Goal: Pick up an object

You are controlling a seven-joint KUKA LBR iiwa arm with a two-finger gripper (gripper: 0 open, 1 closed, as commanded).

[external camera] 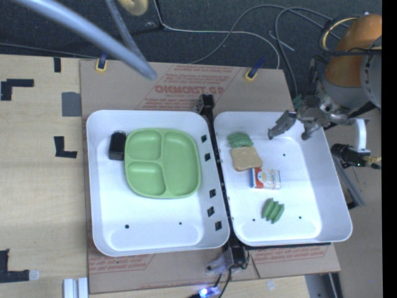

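Over right bin [322,185] top edge | end effector [291,128] fingers apart, holding nothing

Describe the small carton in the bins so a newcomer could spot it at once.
Look in the right bin, among four small things near its middle. The carton lies just below the tan toast piece: the one white box there, with red and blue print.

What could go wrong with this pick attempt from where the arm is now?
1. The gripper hangs open over the right bin's upper right corner, apart from every item, so a straight descent would likely close on nothing.
2. The bread slice touches the green item and sits close to the small carton; a grab there may nudge neighbours.
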